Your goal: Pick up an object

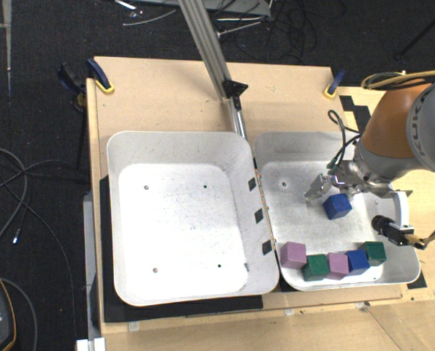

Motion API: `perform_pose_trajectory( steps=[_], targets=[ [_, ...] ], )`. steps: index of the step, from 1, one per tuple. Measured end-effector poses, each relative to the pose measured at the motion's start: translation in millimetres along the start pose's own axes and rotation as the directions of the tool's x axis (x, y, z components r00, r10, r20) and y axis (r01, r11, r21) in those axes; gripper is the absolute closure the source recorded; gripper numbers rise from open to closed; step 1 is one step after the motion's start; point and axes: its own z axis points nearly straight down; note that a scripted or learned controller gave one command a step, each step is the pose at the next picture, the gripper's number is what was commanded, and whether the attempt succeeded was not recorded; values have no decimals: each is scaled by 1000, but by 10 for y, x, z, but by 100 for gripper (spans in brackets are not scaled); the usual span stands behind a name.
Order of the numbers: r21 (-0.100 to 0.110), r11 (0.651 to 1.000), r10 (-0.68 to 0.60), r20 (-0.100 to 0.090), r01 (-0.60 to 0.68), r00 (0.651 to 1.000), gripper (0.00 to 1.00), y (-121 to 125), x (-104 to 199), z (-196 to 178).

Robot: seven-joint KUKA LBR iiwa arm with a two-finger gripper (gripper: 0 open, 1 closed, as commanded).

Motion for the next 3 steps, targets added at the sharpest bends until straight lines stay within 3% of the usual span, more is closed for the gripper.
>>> perform_pose_trajectory(
  steps=[1,2,3],
  targets=[
    [-1,1000,-2,0,2,1000,0,-253,220,4],
    [-4,1000,-1,0,1,1000,100,-238,213,-97],
    [-11,1000,-11,-1,11,1000,100,-234,983,-1043]
  ],
)
